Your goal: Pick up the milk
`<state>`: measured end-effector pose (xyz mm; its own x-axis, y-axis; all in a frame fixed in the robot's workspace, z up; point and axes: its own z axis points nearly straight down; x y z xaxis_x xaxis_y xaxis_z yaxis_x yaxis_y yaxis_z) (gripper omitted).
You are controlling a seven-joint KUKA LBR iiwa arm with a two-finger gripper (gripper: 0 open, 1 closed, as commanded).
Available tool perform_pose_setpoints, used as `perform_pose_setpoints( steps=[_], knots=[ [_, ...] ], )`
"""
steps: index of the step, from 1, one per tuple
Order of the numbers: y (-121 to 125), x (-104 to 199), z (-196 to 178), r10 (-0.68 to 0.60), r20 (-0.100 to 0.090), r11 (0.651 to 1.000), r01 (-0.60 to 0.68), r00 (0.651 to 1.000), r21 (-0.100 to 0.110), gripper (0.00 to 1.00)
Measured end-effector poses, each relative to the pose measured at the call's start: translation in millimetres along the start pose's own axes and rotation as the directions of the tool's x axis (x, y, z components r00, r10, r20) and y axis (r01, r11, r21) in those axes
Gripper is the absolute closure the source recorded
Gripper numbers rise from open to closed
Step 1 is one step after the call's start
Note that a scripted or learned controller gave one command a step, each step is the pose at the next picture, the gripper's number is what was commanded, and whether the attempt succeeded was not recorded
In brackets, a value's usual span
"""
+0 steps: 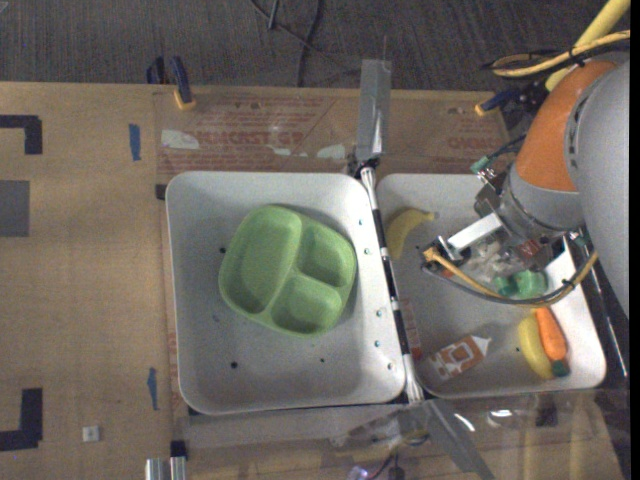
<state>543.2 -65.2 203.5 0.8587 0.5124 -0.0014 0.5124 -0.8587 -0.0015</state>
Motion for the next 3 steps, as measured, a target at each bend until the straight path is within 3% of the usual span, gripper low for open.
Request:
perform_pose_setpoints(
  steps=[1,2,3],
  knots=[
    [-0.3,-0.1,0.3,0.000,0.001,1.000,0.000,1.000,0.001,0.00],
    [-71.1,-33.3,20.5,0.182,0.004,0.983,-0.182,0.983,0.005,0.00],
    [-17.8,1.4,11.1,0.308,0.001,0.951,-0.308,0.951,0.000,0.00]
  ],
)
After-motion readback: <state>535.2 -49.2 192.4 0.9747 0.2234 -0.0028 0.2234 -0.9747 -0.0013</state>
